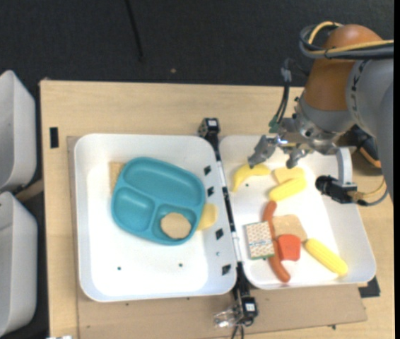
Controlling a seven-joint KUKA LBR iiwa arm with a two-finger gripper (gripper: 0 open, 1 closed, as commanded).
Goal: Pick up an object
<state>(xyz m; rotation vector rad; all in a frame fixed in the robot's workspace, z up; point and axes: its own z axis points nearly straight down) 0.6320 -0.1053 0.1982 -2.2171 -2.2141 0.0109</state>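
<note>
My gripper (278,155) hangs open over the back of the right bin (348,217), with nothing between its fingers. One finger (261,151) is just above a yellow banana (246,176). The other finger (295,157) is above a yellow chunk (287,187). Further forward in the same bin lie a red sausage (269,210), a checkered wafer (259,239), a slice of toast (290,224), a red block (289,248), a corn cob (326,256) and a second sausage (280,269).
The left bin (101,260) holds a teal divided plate (150,189) with a round biscuit (175,225) in one compartment. A yellow piece (208,216) leans at the plate's right edge, and a tan cracker (115,169) pokes out from under its left. A black cable fitting (334,186) sits beside the gripper.
</note>
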